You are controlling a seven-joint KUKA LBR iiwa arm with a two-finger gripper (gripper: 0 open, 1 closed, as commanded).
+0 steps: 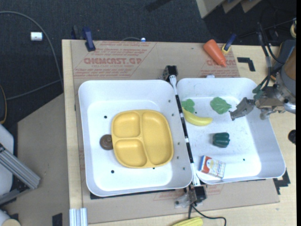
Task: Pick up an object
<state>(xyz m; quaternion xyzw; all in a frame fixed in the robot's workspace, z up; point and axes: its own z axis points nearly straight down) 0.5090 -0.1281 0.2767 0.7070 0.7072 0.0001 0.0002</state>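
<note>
The grey two-finger gripper hovers in the right white bin, empty; its spread I cannot tell. Approach step: the pale green leaf-shaped toy lies just left, needing descent.

One camera looks down from above the bench at a slant, far enough back to take in both bins whole. The left bin sits mid-frame, the right bin toward the right edge. The bench's far edge lies near the top, with dark floor beyond; its near edge runs along the bottom.
</note>
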